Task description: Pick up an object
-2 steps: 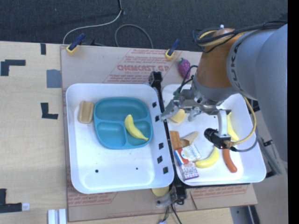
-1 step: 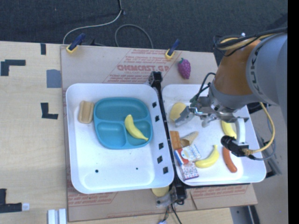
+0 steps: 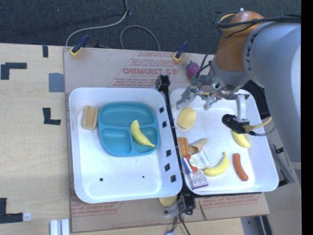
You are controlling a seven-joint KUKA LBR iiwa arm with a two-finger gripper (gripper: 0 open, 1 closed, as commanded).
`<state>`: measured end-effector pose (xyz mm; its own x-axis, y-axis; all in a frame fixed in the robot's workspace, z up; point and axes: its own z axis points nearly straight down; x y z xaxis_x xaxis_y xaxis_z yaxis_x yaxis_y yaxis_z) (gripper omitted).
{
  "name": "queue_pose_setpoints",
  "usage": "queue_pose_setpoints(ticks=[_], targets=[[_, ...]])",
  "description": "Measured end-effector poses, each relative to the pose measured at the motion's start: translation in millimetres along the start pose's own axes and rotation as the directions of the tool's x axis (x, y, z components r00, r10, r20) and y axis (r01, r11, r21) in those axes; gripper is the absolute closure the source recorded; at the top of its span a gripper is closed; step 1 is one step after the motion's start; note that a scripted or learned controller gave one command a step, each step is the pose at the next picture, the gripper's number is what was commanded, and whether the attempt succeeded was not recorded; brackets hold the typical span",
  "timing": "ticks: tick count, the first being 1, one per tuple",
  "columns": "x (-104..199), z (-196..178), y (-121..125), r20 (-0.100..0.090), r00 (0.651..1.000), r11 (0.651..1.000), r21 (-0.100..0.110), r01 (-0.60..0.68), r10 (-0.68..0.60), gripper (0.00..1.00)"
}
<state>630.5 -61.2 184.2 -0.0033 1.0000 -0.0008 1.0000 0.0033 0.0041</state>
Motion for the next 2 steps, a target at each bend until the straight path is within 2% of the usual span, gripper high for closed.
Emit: queue_pose_setpoints(ticks=[1,2], targets=[[-47.3,99.4,16.2,0.002,1.000,1.000,0.010,-0.006,0.006,0.00],[-35.4,98.8,22.4,0.002,1.000,1.000,0.003,-0.003,0.003,0.00]])
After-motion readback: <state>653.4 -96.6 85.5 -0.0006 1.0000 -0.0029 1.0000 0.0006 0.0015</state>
